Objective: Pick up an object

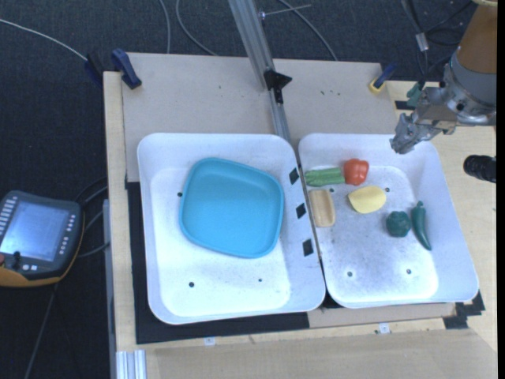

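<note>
Blue square plate (232, 206) in left white bin (158, 290), handheld control pendant (35, 235) on dark carpet (47, 93), blue clamp (126, 68) on pale surface (197, 93), aluminium pole (252, 30), loose cables (158, 6)

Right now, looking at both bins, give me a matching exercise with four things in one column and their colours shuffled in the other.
Things:
1. plate in the left bin
2. tomato
3. lemon-shaped piece
4. bread-like piece by the divider

Colours:
A. yellow
B. tan
C. light blue
D. red

Pairs: 1-C, 2-D, 3-A, 4-B
</note>
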Controlling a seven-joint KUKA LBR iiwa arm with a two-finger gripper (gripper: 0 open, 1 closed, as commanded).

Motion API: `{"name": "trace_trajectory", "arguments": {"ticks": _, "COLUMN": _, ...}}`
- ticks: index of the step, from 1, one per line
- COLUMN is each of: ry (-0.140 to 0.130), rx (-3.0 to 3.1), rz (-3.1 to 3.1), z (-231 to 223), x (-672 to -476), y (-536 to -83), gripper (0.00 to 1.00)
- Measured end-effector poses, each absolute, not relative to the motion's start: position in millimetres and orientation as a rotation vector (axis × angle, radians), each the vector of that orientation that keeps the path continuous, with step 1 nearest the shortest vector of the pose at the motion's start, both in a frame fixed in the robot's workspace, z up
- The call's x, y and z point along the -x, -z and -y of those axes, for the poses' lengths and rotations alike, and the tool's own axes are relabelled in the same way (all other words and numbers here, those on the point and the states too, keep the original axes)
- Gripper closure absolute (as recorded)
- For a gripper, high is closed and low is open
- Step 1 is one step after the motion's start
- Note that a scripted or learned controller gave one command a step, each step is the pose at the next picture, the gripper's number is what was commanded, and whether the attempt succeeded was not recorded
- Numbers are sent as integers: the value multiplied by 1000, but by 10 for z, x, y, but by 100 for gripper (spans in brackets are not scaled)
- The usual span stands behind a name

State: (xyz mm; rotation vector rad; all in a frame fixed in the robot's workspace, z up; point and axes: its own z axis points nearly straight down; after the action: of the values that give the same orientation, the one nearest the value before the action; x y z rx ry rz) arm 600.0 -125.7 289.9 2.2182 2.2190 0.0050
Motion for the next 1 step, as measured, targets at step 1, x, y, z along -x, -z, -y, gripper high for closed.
{"name": "trace_trajectory", "arguments": {"ticks": 1, "ry": 0, "rx": -2218, "rz": -2226, "z": 779, "x": -5931, "y": -2710, "gripper": 100}}
